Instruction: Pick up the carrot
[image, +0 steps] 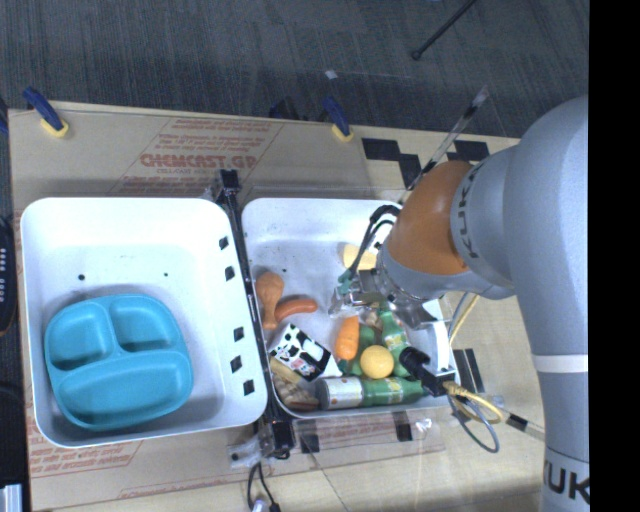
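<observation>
Orange and small, the carrot (347, 338) lies in the right bin (300, 222), toward that bin's 5 o'clock area, still down among the other items. At its 5 o'clock, touching or nearly so, sits a yellow ball (376, 362). At its 9 o'clock are a sausage (296, 305) and a tan roll (268, 294), and at 8 o'clock a black-and-white carton (298, 350). A can (352, 391) lies along the bin's near edge at 6 o'clock.

The gripper (362, 296) hangs just beside the carrot's upper end, at about its 1 o'clock, under the grey arm (530, 220). Whether its claw is apart or together cannot be told; the wrist hides it. Nothing shows between it.

Judging by this, the approach looks nearly done, but the grasp and lift remain. The left bin (60, 240) holds a blue tray (118, 355).
</observation>
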